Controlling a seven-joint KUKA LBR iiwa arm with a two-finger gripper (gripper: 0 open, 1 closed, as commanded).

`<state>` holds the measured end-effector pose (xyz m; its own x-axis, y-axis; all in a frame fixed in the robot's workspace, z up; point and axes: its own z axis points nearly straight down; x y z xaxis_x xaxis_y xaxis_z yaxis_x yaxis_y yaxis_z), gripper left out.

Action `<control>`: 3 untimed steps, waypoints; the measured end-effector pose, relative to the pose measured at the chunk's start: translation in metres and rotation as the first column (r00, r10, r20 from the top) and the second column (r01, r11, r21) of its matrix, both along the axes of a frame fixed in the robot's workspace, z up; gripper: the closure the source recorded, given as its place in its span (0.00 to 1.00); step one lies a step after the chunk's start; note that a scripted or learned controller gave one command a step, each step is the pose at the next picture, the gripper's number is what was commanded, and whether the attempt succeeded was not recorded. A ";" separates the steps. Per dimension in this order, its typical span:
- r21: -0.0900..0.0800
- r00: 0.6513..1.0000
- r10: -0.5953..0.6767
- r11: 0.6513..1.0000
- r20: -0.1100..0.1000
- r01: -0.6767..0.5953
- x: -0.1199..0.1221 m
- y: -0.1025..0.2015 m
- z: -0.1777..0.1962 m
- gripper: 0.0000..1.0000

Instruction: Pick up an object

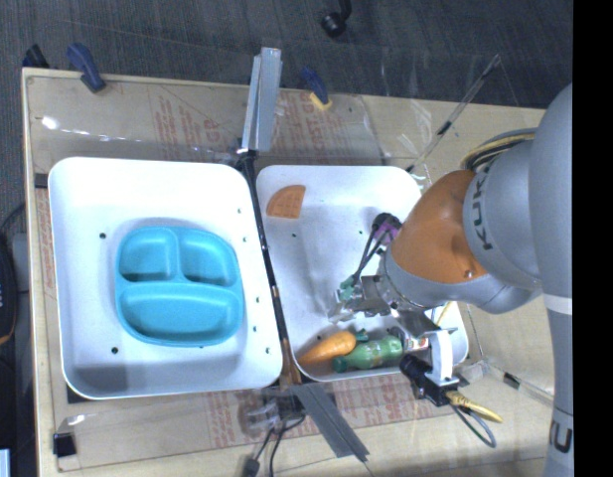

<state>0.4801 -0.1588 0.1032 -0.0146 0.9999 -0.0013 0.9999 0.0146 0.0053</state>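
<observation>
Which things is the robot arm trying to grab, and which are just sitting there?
Could be grabbed, all in the right bin:
- carrot
- green bottle
- orange slice-shaped piece
- gripper, low above them

Just sitting there:
- blue divided plate in the left bin
- blue clamps on the bench edge

Even, bright overhead light, glare on the white bins [77,187], soft overall focus.

blue divided tray [179,288] in left bin [73,192], blue clamps [85,68]
</observation>
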 end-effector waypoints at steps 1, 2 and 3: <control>0.000 1.000 0.000 1.000 0.000 0.000 0.000 0.000 0.000 0.00; 0.002 1.000 -0.004 1.000 -0.008 0.004 0.038 0.024 -0.012 0.00; 0.003 1.000 -0.006 1.000 -0.008 0.006 0.081 0.000 -0.012 0.00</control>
<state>0.5611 -0.1587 0.0912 -0.0089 1.0000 0.0015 1.0000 0.0089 -0.0027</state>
